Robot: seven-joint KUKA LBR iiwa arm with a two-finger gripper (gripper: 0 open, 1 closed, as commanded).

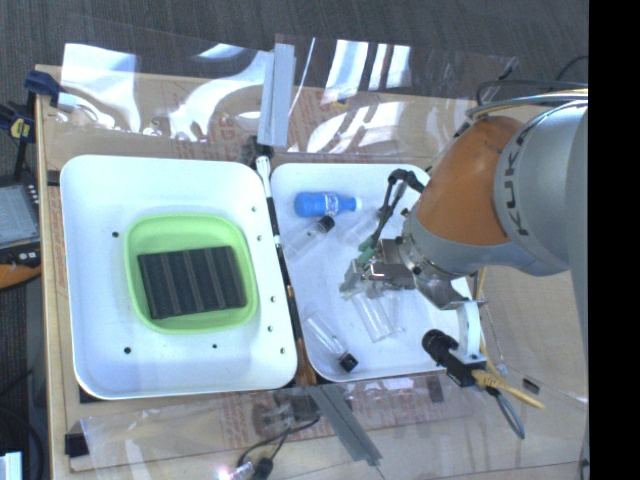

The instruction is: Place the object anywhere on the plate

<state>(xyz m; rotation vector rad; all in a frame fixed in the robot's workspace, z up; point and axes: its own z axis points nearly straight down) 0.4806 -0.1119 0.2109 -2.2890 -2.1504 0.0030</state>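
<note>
Over the right bin (300, 298), gripper (368, 273) low among clear plastic items; finger state cannot be told. Likely target, a clear cup (378, 318), lies just below the fingertips, apparently ungrasped. Green plate (140, 243) in left bin (85, 268) carries only a dark ridged insert; placing not yet begun

1. Left bin (90, 268): white.
2. Plate (190, 273) in it: lime green, with a dark grey ribbed centre.
3. Right bin (300, 183): white.
4. Bottle (322, 204), upper part of right bin: blue.
5. Arm (520, 198), right of frame: grey, with an orange band (465, 193).
</note>
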